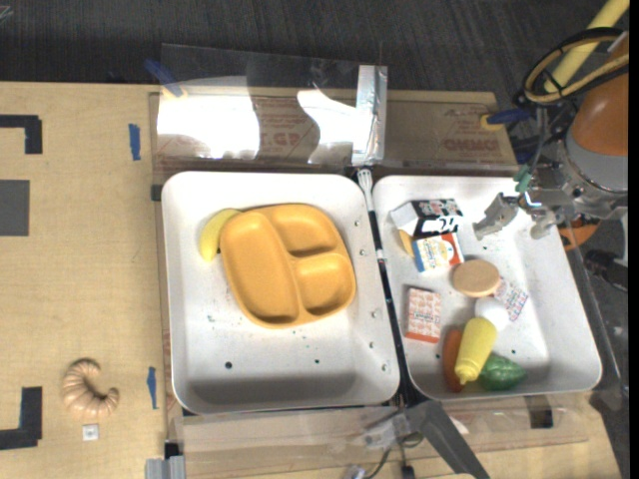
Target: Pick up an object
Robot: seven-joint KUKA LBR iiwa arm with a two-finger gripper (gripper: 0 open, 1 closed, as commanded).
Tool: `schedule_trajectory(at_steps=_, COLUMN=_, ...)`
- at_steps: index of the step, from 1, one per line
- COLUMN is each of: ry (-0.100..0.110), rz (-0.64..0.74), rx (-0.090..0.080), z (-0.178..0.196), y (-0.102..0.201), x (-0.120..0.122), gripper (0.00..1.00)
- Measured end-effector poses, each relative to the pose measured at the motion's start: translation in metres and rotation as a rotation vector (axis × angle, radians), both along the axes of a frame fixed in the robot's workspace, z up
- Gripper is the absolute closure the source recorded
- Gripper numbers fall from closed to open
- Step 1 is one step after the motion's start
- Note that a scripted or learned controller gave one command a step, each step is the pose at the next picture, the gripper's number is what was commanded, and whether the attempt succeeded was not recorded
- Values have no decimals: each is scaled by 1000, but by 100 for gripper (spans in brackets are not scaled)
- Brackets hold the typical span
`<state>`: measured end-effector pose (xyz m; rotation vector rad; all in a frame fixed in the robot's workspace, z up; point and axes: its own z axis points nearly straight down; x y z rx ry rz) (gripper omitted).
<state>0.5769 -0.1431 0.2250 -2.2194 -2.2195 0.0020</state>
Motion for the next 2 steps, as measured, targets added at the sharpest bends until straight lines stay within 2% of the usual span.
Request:
schedule_trajectory(at_steps=1, ry=5, rz=-283, rx=0, z=-94, y=2, x=-52, gripper=0)
schedule_trajectory(at_steps=2, ry=-19, rz=323, rx=-12, z=-131, y=20, x=-44, gripper=0)
